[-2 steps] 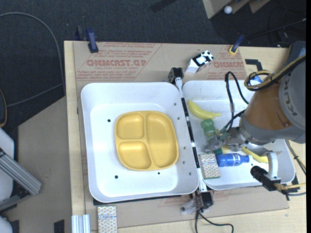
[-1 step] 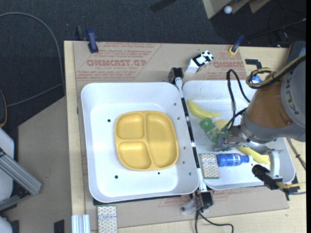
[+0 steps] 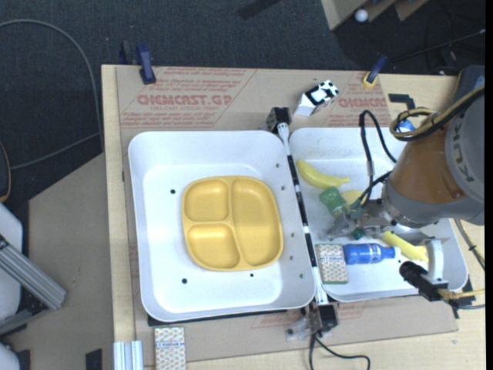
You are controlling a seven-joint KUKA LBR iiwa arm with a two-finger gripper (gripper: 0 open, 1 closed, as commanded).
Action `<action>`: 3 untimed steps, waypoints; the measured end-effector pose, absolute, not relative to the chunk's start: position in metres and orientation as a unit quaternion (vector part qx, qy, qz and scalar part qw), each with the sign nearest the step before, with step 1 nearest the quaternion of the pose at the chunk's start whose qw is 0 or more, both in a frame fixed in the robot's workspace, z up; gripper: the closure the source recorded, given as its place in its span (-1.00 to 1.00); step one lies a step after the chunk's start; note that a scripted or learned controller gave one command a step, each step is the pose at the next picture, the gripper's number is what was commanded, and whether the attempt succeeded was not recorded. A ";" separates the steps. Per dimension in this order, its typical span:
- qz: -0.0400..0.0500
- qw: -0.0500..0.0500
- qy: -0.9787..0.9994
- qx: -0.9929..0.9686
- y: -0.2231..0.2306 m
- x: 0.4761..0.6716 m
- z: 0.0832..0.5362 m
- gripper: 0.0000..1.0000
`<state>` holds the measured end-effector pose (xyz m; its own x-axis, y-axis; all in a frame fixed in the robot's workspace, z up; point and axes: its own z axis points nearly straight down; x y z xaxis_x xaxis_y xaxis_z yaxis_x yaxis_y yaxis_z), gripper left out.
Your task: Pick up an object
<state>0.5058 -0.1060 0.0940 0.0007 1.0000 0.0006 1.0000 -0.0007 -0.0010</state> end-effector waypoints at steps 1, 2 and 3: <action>0.000 -0.001 -0.707 -0.707 -0.098 0.537 0.084 -1.00; 0.000 -0.002 -0.708 -0.707 -0.098 0.538 0.094 1.00; -0.001 0.000 -0.708 -0.707 -0.040 0.580 0.212 1.00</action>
